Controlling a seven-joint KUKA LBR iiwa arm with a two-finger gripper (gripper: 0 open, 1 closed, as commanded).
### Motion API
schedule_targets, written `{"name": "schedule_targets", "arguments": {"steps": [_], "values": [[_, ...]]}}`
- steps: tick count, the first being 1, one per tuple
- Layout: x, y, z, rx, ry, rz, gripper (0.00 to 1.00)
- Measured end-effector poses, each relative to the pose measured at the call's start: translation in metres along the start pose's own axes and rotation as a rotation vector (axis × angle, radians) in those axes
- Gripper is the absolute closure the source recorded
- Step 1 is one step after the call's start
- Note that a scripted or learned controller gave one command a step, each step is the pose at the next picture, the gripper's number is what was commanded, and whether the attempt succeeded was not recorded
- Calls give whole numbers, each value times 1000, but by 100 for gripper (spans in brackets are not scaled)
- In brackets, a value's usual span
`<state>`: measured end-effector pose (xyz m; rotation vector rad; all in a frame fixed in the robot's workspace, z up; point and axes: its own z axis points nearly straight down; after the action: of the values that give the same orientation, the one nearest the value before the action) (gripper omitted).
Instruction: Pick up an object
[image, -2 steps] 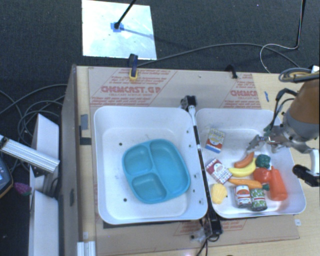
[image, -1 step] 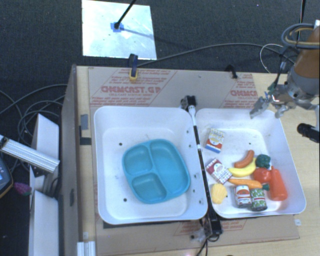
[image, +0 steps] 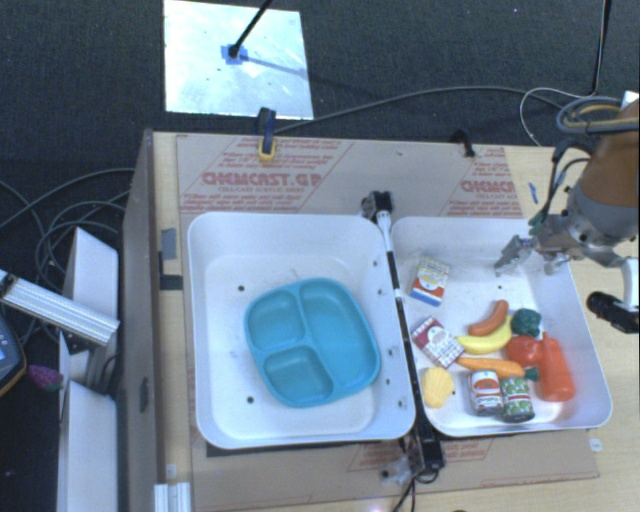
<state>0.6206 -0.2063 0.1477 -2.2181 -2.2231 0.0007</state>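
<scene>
Hovering open over bare floor by the right bin's far rim, the hand holds nothing.

The tabletop is a pale tan board printed with red lettering near its far edge. A yellow-and-black clamp grips that far edge toward the left corner. Beyond the far edge, dark carpeted floor extends across the scene. A reflective metal plate lies on this floor. Dark cables run across the floor off the tabletop's left edge, beside white panels. A further cable runs past the far edge.
</scene>
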Motion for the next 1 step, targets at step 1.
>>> {"name": "schedule_targets", "arguments": {"steps": [1], "values": [[0,48,41,-1,0,-3,0]]}}
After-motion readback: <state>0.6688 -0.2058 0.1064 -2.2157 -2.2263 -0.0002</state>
